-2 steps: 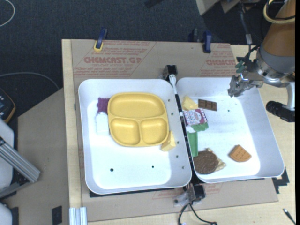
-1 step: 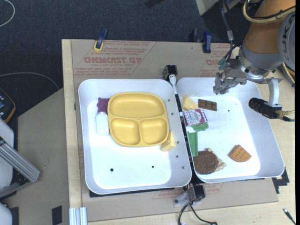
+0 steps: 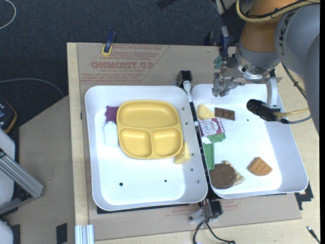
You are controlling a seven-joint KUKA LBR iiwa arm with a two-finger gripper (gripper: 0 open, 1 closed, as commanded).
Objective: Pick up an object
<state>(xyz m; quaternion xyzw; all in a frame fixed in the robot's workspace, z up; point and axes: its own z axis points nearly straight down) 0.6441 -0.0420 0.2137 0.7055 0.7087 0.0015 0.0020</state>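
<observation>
At the bottom of the frame, the right bin (image 3: 277, 141) has a round brown cookie (image 3: 223, 176) and, to its right, an orange cracker (image 3: 259, 166). A little higher up, a green stick (image 3: 208, 155) lies by the bin's left wall, with a pink and white packet (image 3: 212, 127) just above it. Higher again, a small brown bar (image 3: 224, 114) lies beside a yellow wedge (image 3: 204, 112). The left bin (image 3: 142, 187) has a big yellow plate (image 3: 150, 128) with three parts, and a small yellow piece (image 3: 182, 155) touches its lower right corner. A white bottle (image 3: 110, 133) and a purple thing (image 3: 111, 113) sit at the plate's left side. At the upper right of the frame, the claw (image 3: 222, 89) hangs over the top edge of the right bin, near the brown bar but not touching it. One cannot tell if the claw is open or closed, and nothing can be seen in it. The job looks to be at its start: the arm is picking a spot and no object is lifted yet. The brown bar and the yellow wedge look like the easiest to reach. The next move would likely be to line up over one of them, go straight down, and close on it without bumping the other.
</observation>
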